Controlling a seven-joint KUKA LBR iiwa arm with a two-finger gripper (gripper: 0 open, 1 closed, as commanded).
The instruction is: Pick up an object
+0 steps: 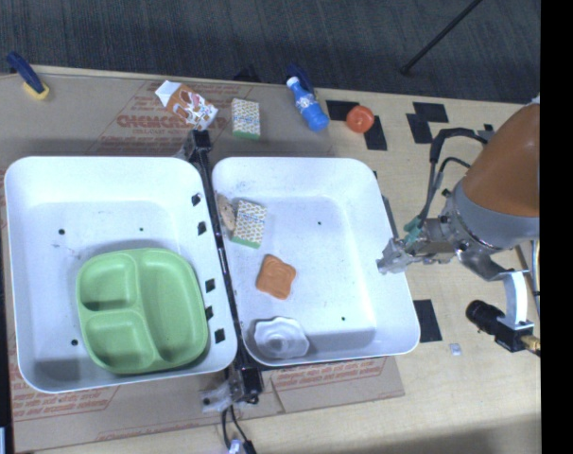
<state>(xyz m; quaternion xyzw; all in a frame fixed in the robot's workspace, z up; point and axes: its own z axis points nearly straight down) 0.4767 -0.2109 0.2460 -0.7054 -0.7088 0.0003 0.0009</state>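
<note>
Orange waffle (276,277) near centre of right bin (362,183), seemingly light, soft, flat: best pinched across opposite edges. Gripper (392,258) at bin's three o'clock rim, finger state impossible to tell.

Two white bins (41,183) sit side by side, speckled with small dark dots. In the left one there's a light green tray (142,308). In the right bin (362,183), an orange block (276,277), a packet (250,223) in a pale green and white pattern, and a white cup (280,338) at the near edge. Black clips (211,287) line the seam between the bins. Beyond the bins, on brown cardboard (126,121) with red lettering, lie a white and orange wrapper (185,104), a pale green box (246,118), a blue bottle (308,103) with a white cap, and an orange ball (360,118). Far left, a blue clamp (27,75) with a yellow tip. Black squares (428,113) mark the tan bench. At right, the arm (502,187) shows orange over grey.
</note>
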